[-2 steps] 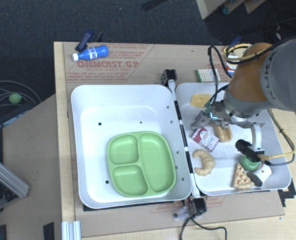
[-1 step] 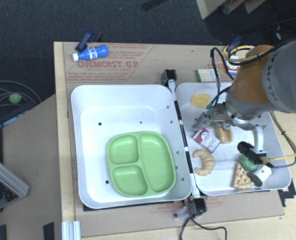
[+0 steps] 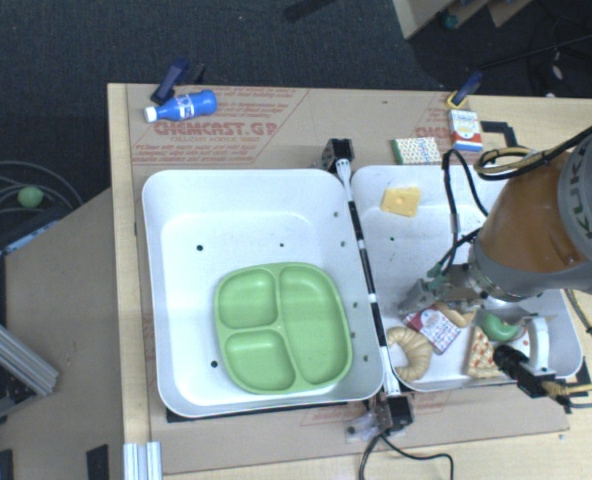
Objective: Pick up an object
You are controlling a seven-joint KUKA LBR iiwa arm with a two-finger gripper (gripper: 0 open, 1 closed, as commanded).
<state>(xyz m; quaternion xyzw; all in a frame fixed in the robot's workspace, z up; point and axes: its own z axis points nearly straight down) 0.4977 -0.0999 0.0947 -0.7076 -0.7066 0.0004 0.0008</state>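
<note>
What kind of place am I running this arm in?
Most likely a robotics lab bench, not a kitchen. Two white bins sit on a wooden bench, toy food such as a croissant and a cheese wedge lies in the right bin, and loose cables trail over dark carpet.

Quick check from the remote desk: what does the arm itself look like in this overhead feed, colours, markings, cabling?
The arm is a thick rounded body, grey at the upper right with part of a dark letter marking, then a broad orange band above a grey wrist collar. Black cables loop along its left side. The gripper is a small dark metal assembly at the wrist's end, too cluttered to read in detail.
</note>
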